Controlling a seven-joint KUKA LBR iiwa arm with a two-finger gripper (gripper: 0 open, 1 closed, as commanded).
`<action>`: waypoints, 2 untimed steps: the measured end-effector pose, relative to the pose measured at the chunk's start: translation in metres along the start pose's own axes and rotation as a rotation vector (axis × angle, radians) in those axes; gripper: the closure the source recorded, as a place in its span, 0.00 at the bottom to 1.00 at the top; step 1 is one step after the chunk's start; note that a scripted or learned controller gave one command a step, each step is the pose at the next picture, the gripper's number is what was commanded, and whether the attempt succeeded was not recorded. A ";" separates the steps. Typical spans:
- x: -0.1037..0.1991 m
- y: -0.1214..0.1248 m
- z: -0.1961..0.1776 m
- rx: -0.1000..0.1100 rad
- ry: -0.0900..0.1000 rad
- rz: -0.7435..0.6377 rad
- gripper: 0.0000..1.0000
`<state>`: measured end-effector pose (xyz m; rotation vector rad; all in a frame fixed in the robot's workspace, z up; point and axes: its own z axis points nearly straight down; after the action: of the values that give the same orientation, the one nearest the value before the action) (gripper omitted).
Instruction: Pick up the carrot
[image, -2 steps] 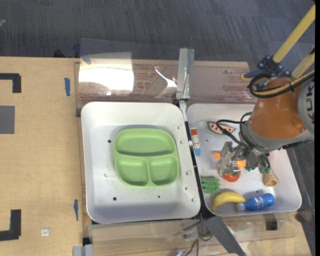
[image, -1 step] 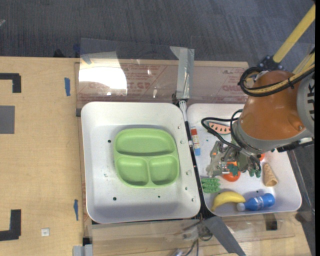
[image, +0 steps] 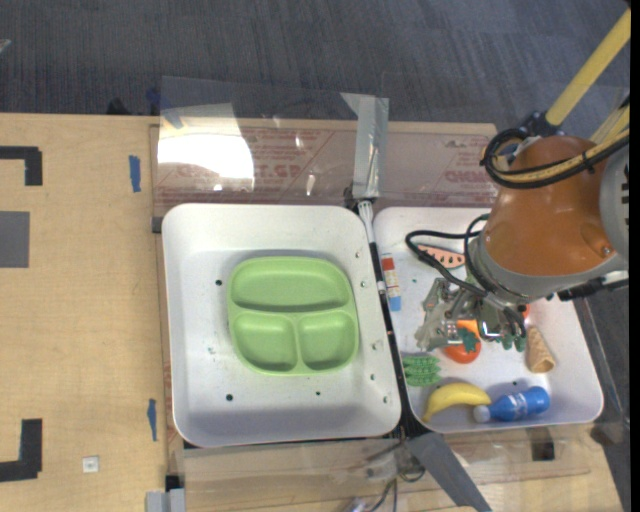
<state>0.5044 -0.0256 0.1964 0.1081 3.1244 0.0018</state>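
Gripper: the gripper (image: 462, 322) is low in the right bin (image: 590, 385), under the orange wrist band (image: 545, 215); whether it is released, clenched or grasping cannot be told from this slant.
Carrot: the carrot (image: 462, 347) shows as an orange lump with a green bit, just below the gripper and touching or nearly touching its metal; I judge this is the target, though most of it is covered.
Neighbours: green toy (image: 420, 368) just left and below the gripper; banana (image: 455, 399) and blue bottle (image: 518, 404) further below; cone (image: 540, 349) just to its right; pizza slice (image: 447, 257) above it; marker (image: 389, 283) to its upper left, by the bin wall.
Risk, slip: the carrot looks rounded and may squirt sideways if caught off-centre.
Risk, wrong catch: the items sit close together, so a closing grip could nip the green toy or nudge the cone.
Risk, empty lift: with the contact unseen, the arm may rise with nothing held.
Risk, cable: black cables (image: 440, 240) loop beside the wrist and might snag an item.
Hidden: the wrist covers the upper right part of the bin and whatever lies there.
Hard to make out: the carrot's full length and which way it points.
Left bin: the left bin (image: 190, 330), well left of the gripper, holds a green tray (image: 292, 312).
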 end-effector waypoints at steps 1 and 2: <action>-0.002 0.001 -0.011 0.000 -0.008 -0.002 1.00; 0.003 -0.008 -0.058 -0.001 0.005 -0.524 1.00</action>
<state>0.5004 -0.0336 0.2540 -0.7059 3.0508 -0.0023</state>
